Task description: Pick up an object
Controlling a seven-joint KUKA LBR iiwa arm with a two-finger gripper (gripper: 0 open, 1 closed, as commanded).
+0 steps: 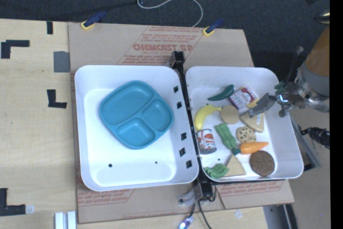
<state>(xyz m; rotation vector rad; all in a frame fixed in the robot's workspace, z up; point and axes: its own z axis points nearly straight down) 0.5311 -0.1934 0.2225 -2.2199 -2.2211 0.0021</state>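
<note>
Over the right bin (278,79) we see the gripper (256,110) reaching in from the right rim, low above a tan wedge (255,123) — we can't tell the claw's state, and nothing is visibly pinched. Under and around it lie a banana (204,114), green pepper (221,94), can (206,140), cookie (245,134), carrot (253,147) and brown patty (262,162). Left bin (86,131) holds a blue plate (136,113) — well apart from the arm.

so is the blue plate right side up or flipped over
Right side up: the blue plate lies flat in the left bin, and its three compartments show as open hollows facing the camera, with nothing in them.
</note>
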